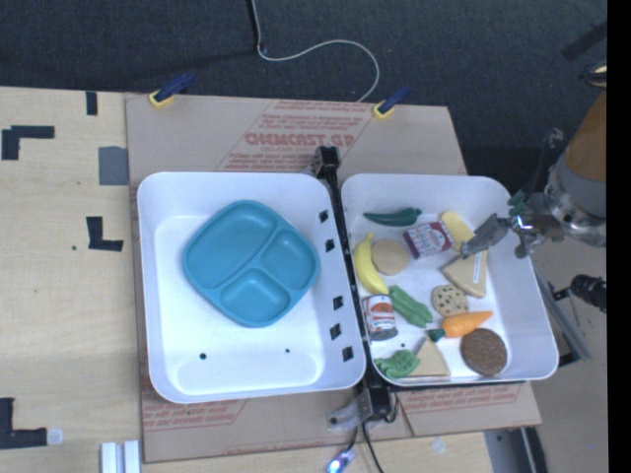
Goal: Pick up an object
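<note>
step: approach. Your tool (480, 240) hangs over the right bin (523, 358), at its right side, nothing gripped.
tool state: cannot tell.
target: none picked yet. Wedge (471, 277) sits just below the tool, cookie (449, 300) and carrot (462, 324) near.
next: you need one item chosen, then a straight drop onto it.
left bin (168, 363): blue plate (250, 262).
text: red print on the cardboard (286, 136) over the desk, not clearly readable; can (381, 316) label too small.

You have two smooth, slightly glossy white plastic bins (158, 264) resting on matt brown cardboard (286, 131) over a pale wood-grain bench (59, 294), with a satin blue plastic tray (250, 262) and glossy plastic toy food like the banana (368, 267).
</note>
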Controlling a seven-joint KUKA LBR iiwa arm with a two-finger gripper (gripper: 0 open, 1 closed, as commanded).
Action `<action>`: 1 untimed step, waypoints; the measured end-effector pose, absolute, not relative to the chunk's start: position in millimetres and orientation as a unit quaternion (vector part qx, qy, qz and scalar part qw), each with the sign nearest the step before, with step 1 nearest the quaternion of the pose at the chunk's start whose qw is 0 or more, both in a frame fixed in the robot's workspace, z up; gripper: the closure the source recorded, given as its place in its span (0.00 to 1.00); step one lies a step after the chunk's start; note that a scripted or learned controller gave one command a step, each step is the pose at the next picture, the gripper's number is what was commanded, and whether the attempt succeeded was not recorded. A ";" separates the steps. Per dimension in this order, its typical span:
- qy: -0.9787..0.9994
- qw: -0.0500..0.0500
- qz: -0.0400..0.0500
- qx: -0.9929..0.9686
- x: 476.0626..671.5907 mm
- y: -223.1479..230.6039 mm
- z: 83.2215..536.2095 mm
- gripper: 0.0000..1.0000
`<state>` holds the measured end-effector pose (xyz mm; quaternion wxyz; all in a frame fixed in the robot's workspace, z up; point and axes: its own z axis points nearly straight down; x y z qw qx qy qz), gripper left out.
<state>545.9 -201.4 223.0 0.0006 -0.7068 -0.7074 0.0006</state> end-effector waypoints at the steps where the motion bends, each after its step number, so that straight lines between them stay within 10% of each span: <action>1: -0.709 0.002 0.000 -0.706 481.4 -141.0 252.2 0.00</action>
